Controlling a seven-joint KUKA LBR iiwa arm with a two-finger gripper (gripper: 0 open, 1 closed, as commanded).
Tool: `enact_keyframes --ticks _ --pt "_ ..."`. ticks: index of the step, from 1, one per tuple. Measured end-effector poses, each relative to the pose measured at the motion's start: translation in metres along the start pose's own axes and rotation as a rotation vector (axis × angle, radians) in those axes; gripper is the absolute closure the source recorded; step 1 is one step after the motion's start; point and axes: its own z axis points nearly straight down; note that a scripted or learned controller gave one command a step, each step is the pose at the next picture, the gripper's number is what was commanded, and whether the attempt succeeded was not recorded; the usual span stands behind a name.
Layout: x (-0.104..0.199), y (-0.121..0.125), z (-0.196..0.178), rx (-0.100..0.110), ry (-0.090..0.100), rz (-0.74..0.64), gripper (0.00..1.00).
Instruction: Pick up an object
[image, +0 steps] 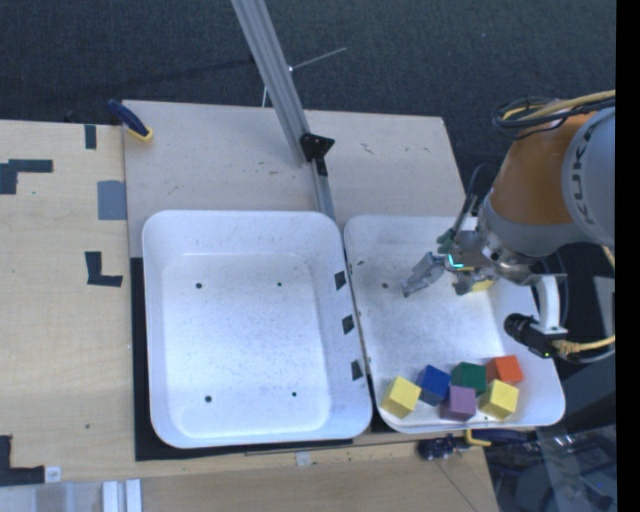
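Several small blocks cluster at the near end of the right bin (400, 320): a yellow block (402, 396), a blue block (434, 384), a purple block (461, 401), a green block (468, 376), an orange block (507, 369) and a second yellow block (501, 399). My gripper (440, 283) hangs over the middle of the right bin, well behind the blocks. It is open, with only white bin floor showing between its fingers. A small yellowish bit (483, 286) peeks out beside the right finger; I cannot tell what it is.
The left bin (240, 330) lies beside the right one. A slanted metal pole (285, 90) runs from the top down to the divide between the bins. A blue-and-yellow tool (130, 120) lies on the bench at the back left.
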Motion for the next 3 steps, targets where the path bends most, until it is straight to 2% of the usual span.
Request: enact_keyframes --ticks 1,3 --pt "0.0 0.001 -0.003 -0.005 -0.001 -0.002 0.0" --pt "-0.007 0.0 0.087 0.0 -0.002 0.0 0.0"
